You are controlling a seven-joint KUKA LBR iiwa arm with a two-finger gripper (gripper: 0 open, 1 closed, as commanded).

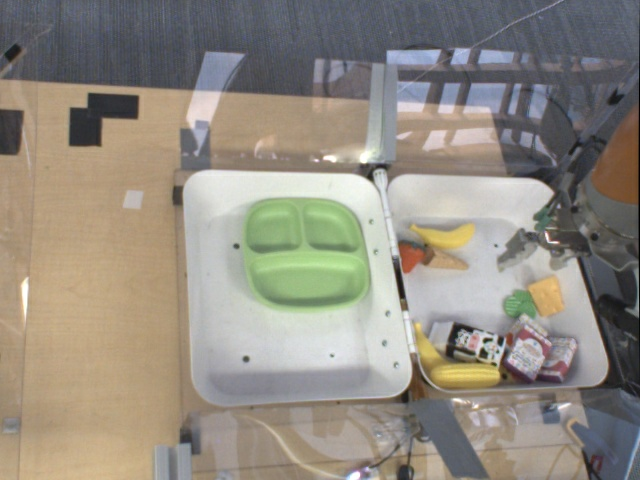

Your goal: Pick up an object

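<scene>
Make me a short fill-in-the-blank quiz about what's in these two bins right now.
1. The green divided plate lies in the ____ bin.
2. The banana near the right bin's top is colored ____.
3. The gripper hovers over the ____ bin.
4. The green plate has ____ compartments.

Missing words: left; yellow; right; three

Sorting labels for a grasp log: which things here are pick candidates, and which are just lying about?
Job:
gripper
banana
carrot
yellow block
green toy
black-and-white carton
red packets
second banana

Lying about:
green divided plate
left bin
</scene>
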